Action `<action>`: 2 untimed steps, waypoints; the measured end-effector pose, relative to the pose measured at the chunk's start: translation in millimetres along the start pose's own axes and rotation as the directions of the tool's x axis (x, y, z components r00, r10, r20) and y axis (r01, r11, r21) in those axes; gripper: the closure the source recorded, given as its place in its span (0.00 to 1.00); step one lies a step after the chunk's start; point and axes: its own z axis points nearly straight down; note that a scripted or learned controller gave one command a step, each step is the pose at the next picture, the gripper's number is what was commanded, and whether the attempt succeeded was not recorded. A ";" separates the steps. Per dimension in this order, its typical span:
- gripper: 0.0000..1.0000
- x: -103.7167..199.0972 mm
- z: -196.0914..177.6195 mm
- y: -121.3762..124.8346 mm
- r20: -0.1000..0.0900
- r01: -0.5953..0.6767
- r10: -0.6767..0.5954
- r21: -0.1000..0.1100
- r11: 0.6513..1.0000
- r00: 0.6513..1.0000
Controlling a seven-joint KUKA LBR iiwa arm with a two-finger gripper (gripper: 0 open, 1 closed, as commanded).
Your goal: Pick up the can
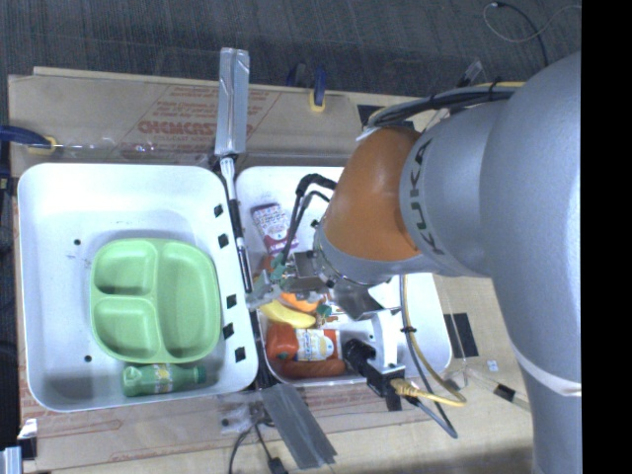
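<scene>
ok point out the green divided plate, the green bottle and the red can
green divided plastic plate [156,300], camera view, on its middle ridge
green plastic bottle [163,377], camera view, mid body
red can [270,220], camera view, on its side label

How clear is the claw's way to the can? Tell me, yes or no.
Likely yes: the can lies uncovered in the right bin, with the claw hanging close beside it above the banana.

Glossy white plastic bins [59,181], matt green plastic tray [155,299]
</scene>
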 end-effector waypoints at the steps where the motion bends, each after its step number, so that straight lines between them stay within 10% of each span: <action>1: 0.00 -0.4 -0.1 0.0 0.000 -0.001 0.001 0.000 1.000 1.000; 2: 0.00 -112.1 -53.0 -5.4 0.000 -0.113 0.113 -0.003 0.994 0.994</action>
